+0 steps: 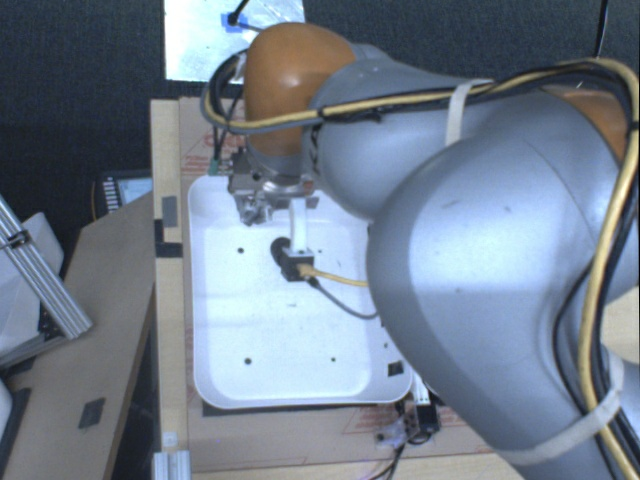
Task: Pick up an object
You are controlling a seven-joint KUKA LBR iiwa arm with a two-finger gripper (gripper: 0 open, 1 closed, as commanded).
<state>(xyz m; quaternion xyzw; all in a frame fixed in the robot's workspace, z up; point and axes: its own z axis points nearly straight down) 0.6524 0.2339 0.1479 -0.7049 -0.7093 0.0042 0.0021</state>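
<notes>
hand (262, 206) apparently over bin's (250, 368) far end

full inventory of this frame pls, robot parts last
white bin: 1 visible, white, centre of the bench, a few small dark dots on its floor
bench: 1, tan wood, under the bin
metal sheet: 1, silvery with a blue mark, top, behind the bench
aluminium extrusion: 1, silver, far left, lying at a slant
small connector: 1, dark, on the bench edge below the bin
yellow cable: 1, yellow, running along the arm
arm: 1, grey with orange band, reaching in from the right over the bin
hand: 1, metallic grey, over the bin's upper part; finger state unclear
</notes>
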